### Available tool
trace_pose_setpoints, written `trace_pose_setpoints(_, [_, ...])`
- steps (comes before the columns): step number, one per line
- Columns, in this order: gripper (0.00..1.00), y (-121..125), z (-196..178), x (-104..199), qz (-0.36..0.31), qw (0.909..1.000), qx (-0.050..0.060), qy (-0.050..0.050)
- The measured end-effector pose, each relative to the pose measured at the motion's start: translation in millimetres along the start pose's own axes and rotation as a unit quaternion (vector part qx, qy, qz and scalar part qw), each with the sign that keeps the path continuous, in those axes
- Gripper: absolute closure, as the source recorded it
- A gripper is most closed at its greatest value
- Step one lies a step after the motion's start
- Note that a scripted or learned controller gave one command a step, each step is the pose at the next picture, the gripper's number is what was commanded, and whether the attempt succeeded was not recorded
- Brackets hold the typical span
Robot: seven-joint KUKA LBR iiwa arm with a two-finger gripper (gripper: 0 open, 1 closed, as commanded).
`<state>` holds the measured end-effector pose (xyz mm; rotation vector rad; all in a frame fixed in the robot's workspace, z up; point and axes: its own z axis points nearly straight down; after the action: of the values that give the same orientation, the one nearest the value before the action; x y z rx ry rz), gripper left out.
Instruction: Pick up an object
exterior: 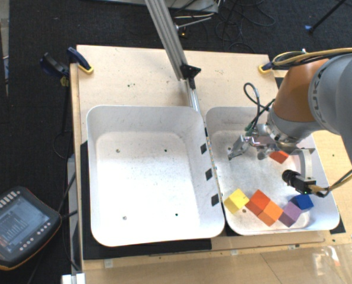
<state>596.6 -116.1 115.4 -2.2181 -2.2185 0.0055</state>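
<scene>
The grey arm with its orange band reaches in from the right over the right bin (218, 118). Its gripper (248, 147) hangs low over the middle of that bin's floor. A small red-orange block (278, 156) lies just to the right of the gripper, partly covered by the wrist. Along the bin's front wall sits a row of blocks: yellow (236, 200), red-orange (259, 201), orange (271, 213), purple (290, 213) and blue (303, 202). The gripper is well behind this row, apart from it.
The left bin (105, 123) stands beside the right one, sharing a middle wall. A slanted metal rail (167, 31) runs from the back down to the bins' junction. Cables trail from the wrist. A teach pendant (16, 223) lies off the bench at front left.
</scene>
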Motion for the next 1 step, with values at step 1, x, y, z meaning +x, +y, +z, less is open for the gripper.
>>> trace_pose_setpoints(1, [0.0, -0.3, 21.7, 0.6, 0.0, 1.0, -0.001, 0.0])
